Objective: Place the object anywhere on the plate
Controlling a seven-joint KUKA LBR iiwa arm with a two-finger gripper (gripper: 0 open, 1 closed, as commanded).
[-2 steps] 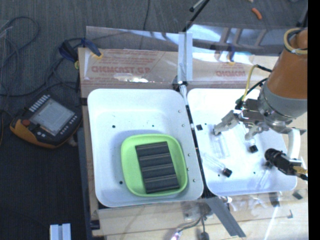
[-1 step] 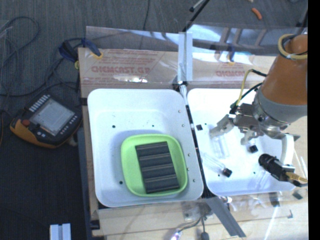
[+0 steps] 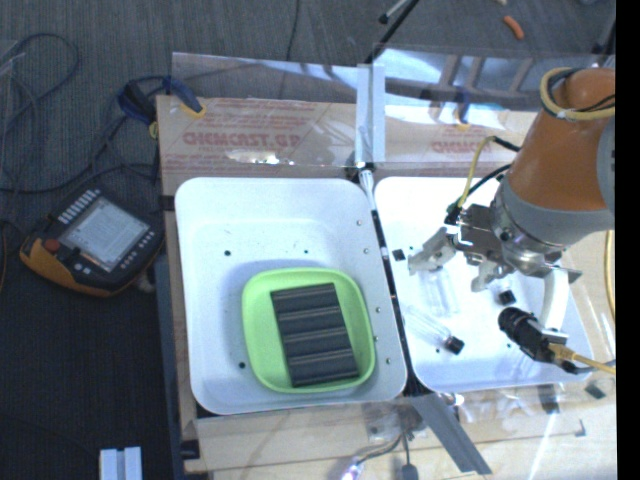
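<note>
A dark grey ribbed block (image 3: 315, 334) lies flat on the green plate (image 3: 256, 318), which rests in the left bin (image 3: 210, 248). My gripper (image 3: 456, 274) hangs over the right bin (image 3: 420, 208), well to the right of the plate. Its fingers (image 3: 427, 258) are spread open and nothing sits between them. The orange-banded arm (image 3: 575, 148) reaches in from the right behind it.
A small black piece (image 3: 455, 345) lies on the right bin's floor below the gripper, and another (image 3: 398, 256) sits near the wall between the bins. A black cable part (image 3: 525, 333) hangs off the wrist. A teach pendant (image 3: 95, 240) lies on the floor at left.
</note>
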